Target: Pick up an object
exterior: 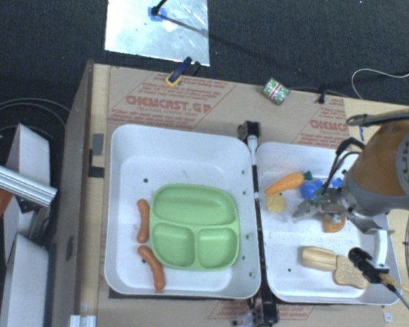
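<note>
Camera view has the pincer (314, 206) low in the right bin (280, 274), just below the carrot (285, 182) and a blue piece (308, 190); I cannot tell its state or whether it grips anything. Nearby lie a yellow chunk (276, 203) and a wooden brush (333, 265). Left bin (126, 188) holds a green tray (195, 226) and 2 sausages (142, 221).

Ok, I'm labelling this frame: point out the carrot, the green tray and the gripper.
carrot (286, 182): camera view, middle of its orange body.
green tray (196, 205): camera view, floor of its top compartment.
gripper (306, 208): camera view, between its fingertips.
</note>
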